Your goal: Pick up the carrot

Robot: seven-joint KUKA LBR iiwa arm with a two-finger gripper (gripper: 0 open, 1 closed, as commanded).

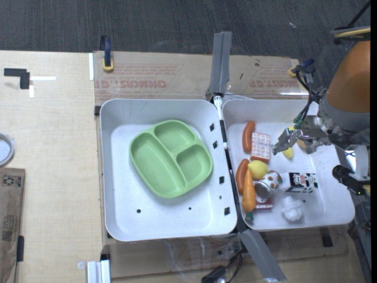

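Note:
The orange carrot (pixel 248 195) lies along the left wall of the right bin (pixel 330 217), near its front, pointing toward the front edge. It touches a small can (pixel 268 185) and sits just below a yellow lemon (pixel 257 169). My gripper (pixel 288 140) hovers over the middle of the right bin, to the right of and farther back than the carrot, well apart from it. A small yellow item (pixel 288 153) lies right under the gripper.
The right bin also holds an orange-red sausage (pixel 248 135), another orange-red piece (pixel 241 173), a red-white packet (pixel 260 146), a black-white box (pixel 302 181) and a white crumpled lump (pixel 292 209). A green divided plate (pixel 171 158) lies in the left bin (pixel 118 217).

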